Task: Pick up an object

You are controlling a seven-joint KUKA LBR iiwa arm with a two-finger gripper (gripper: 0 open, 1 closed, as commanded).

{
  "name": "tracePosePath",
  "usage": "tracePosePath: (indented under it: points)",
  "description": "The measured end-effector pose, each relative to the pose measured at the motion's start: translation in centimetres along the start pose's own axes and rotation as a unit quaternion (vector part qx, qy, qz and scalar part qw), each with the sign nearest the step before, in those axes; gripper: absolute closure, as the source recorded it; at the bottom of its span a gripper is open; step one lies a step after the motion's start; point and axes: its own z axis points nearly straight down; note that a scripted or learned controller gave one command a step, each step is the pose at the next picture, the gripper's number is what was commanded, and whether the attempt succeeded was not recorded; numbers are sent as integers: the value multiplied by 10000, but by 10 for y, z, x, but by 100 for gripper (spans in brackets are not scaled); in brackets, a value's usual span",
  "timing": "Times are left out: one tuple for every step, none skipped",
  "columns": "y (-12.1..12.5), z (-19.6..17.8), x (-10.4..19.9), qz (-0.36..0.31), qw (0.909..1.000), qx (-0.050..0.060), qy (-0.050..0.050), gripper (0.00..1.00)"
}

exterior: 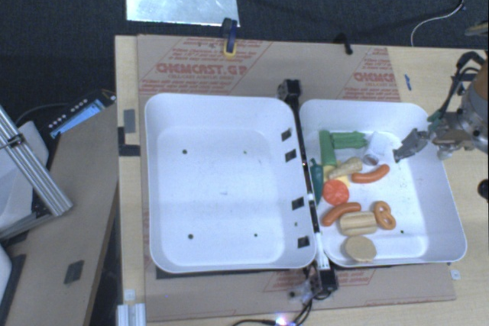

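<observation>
White plastic first: looking at the left bin (153, 164), sitting tight against its twin, probably so that things can be moved straight across. Noticing brown cardboard (200, 50) lying under both, likely sparing the bench. Reading red print on it twice, "CHEMCAST GP", upside down from this side, with smaller lines beneath too fine to make out. Spotting a yellow and blue clamp (229, 38) biting the far edge of the cardboard, apparently keeping it from sliding.

Moving on to the right bin (447, 225), finding all the toy food crowding its left half, near the wall between the bins. Picking out a green block (344, 141) at the back, a pale piece (345, 167) just in front of it, a red tomato (335, 192), two sausages, one (370, 175) lying nearer the arm and one (341, 213) lower down, then a bread roll (357, 224) touching a pretzel (383, 214), and a round biscuit (359, 248) nearest the front rim. Finding no writing on any of them.

Reaching the gripper (405, 146), hanging over the bin's right half, just beside the nearer sausage and a whitish lump (378, 143), perhaps lining up on one of them. Not managing to tell whether spread or pressed together, being small and dark here; seeing nothing clearly held.
</observation>
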Motion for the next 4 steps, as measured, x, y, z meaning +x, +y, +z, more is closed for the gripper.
tracePosePath:
  points:
    - [-30, 163, -30, 28, 10000, 74, 18, 0]
    - [-43, 164, 76, -43, 10000, 20, 35, 0]
    - [-42, 152, 69, -3, 10000, -9, 4, 100]
    - [48, 56, 114, -45, 10000, -82, 1, 100]
